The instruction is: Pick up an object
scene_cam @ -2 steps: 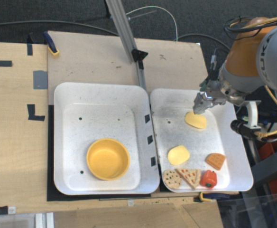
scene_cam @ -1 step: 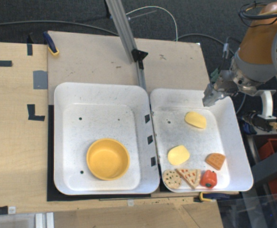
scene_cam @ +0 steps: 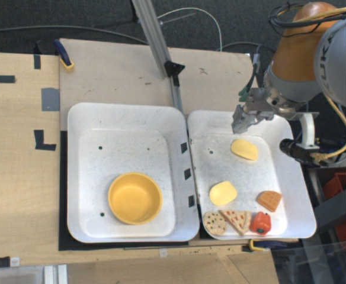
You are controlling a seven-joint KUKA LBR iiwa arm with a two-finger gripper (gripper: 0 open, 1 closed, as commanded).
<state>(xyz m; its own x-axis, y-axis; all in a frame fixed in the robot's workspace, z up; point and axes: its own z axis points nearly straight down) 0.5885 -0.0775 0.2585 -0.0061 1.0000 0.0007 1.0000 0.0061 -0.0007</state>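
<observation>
Gripper point(scene_cam: 243, 123) hangs over the far end of the right bin point(scene_cam: 294, 176), just above and beside a pale yellow lump point(scene_cam: 244, 149); whether its fingers are apart or together cannot be told from this slant, and nothing is seen between them. Going from the left: the left bin point(scene_cam: 84, 158) holds a yellow bowl point(scene_cam: 135, 197), upright, near its front edge. A grey metal post point(scene_cam: 155, 34) slants across the bench behind the two bins. In the right bin, a second yellow piece point(scene_cam: 223, 192) lies near the middle, well apart from the lump under the gripper. Along the front wall sit a round speckled cookie point(scene_cam: 215, 223), a wedge-shaped piece point(scene_cam: 236, 220) touching it, then a red pepper-like toy point(scene_cam: 260, 222), with an orange-brown piece point(scene_cam: 269, 200) just behind that.
</observation>
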